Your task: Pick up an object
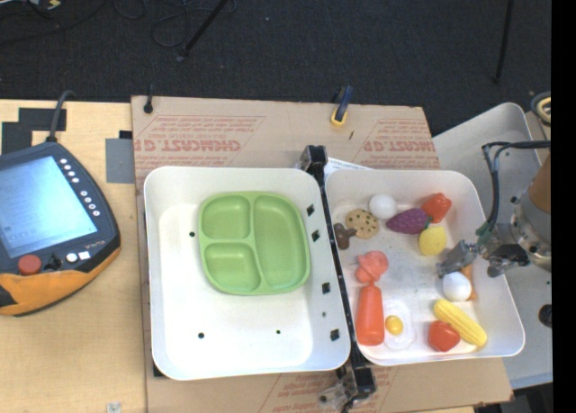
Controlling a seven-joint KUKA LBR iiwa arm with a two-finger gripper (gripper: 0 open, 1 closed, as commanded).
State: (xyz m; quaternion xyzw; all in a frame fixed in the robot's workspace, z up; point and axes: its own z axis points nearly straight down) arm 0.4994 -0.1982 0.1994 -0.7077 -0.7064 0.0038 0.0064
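At three o'clock in the right bin (pixel 490 191), the claw (pixel 456 263) is hovering over a white egg (pixel 456 287), its opening impossible to judge; it is needing to descend next.

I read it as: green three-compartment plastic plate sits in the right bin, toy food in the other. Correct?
Not quite. The camera view shows the green three-compartment plastic plate in the left white bin. The toy food, such as the yellow plastic corn cob, lies in the right white bin.

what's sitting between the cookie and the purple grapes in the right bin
In the camera view, a white egg sits just above the gap between the cookie and the grapes.
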